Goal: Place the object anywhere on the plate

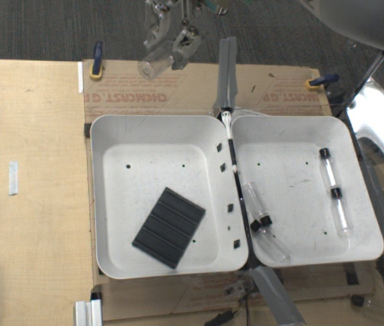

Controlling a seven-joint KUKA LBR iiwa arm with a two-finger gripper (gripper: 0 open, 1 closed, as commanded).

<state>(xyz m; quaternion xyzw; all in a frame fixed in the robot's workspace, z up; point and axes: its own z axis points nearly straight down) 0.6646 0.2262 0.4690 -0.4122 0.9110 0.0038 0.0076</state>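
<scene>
A black ridged rectangular plate (169, 226) lies tilted on the floor of the left bin (110, 141), towards its front. My gripper (165, 51) hangs high beyond the back rim of the left bin, over the brown cardboard (199, 90). A clear tube (154, 66) sits between its fingers (180, 49), sticking out to the left, so the gripper is shut on it. The tube is well behind and above the plate.
The right bin (355, 141) holds two more clear tubes with black caps: one (334, 192) near the right wall, one (260, 219) at the front left. A grey divider post (226, 73) stands between the bins at the back. Blue clamps (97, 51) hold the cardboard.
</scene>
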